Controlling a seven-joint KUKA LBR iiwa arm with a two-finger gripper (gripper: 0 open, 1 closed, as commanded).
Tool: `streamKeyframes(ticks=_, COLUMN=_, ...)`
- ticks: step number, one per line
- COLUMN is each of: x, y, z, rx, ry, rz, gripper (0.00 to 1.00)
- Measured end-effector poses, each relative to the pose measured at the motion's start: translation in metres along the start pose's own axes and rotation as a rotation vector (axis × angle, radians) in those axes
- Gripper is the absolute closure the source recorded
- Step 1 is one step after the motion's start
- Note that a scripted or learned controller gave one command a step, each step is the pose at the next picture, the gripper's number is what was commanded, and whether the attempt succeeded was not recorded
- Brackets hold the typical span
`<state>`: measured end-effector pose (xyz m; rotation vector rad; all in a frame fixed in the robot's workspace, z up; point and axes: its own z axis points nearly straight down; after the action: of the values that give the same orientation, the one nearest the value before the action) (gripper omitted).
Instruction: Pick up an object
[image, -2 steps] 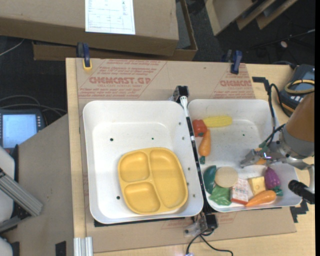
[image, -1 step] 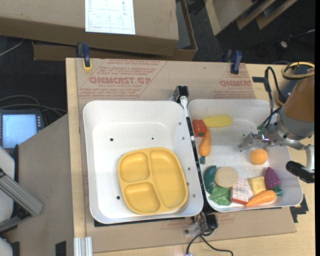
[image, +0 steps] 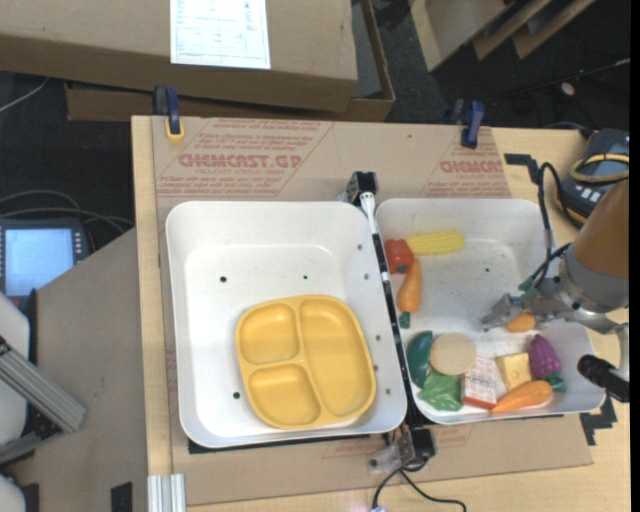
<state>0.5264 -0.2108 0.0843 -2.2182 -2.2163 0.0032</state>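
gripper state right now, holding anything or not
gripper: low in the right bin, at a small orange object; open or closed cannot be told, no hold confirmed.

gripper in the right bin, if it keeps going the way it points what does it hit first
The gripper points left and slightly down. A small orange piece sits at its tips, so probably that first; depth is unclear.

Overhead, slanted (fixed) — both bins (image: 190, 300)

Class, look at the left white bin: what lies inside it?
Inside the left bin lies a yellow divided tray with three compartments. Whatever bin floor sits beneath the tray is covered.
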Motion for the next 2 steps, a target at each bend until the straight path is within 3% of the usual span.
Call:
streamKeyframes(ticks=1, x=-0.001, y=0.003, z=-0.012, rx=-0.009, ry=-0.004, rz=0.0, gripper=1.0)
streamKeyframes(ticks=2, x=0.062, y=0.058, z=-0.001, rx=-0.012, ry=-0.003, rz=-0.009, gripper=1.0)
